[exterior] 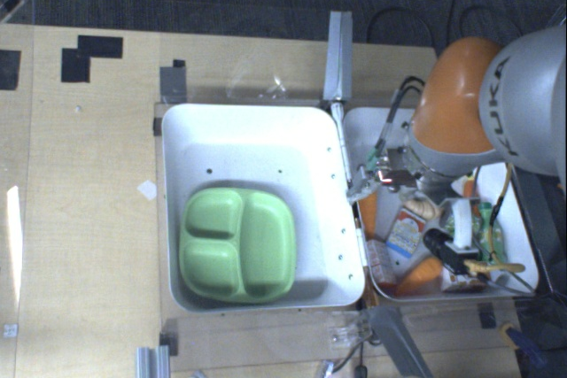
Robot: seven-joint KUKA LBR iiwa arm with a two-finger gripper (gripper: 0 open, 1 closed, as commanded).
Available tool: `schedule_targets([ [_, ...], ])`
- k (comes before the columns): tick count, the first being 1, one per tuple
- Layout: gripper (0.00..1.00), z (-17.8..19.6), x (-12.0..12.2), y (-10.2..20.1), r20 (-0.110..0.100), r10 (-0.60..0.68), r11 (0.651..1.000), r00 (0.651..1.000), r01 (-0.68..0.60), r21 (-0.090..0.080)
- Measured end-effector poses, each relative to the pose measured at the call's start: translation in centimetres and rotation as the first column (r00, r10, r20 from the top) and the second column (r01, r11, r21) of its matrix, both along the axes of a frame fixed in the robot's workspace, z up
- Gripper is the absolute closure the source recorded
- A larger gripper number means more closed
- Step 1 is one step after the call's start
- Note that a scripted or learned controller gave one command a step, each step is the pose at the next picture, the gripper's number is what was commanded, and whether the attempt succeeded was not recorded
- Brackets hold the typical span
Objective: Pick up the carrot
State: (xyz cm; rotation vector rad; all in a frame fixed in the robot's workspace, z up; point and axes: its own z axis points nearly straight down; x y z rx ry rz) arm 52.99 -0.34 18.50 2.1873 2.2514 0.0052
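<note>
Two white bins sit side by side on the bench. The left bin (177,146) carries a green divided plate (237,243) at its near edge, prob. as the drop place. The right bin (359,133) is crowded w/ small items. An orange piece (367,210) against its left wall, approx. mid-length, looks like the carrot; another orange thing (423,273) lies near its front edge, so I am not sure. The arm (496,106) hangs low over the right bin, wrist turned down, and hides the gripper; its grasp state I cannot tell.
</note>
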Motion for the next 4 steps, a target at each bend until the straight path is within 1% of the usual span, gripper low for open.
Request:
schedule_targets([
  [1, 0.00, 8.1, 4.2, -1.2, 0.001, -0.176, 0.984, 0.984, 0.176, 0.000],
  [2, 0.00, 0.0, 4.2, 2.0, -0.001, -0.069, 0.998, 0.998, 0.069, 0.000],
  [3, 0.00, 0.0, -1.1, -1.7, -0.001, -0.134, 0.991, 0.991, 0.134, 0.000],
  [4, 0.00, 10.2, 2.5, -6.1, 0.003, -0.004, 1.000, 1.000, 0.005, -0.001],
])
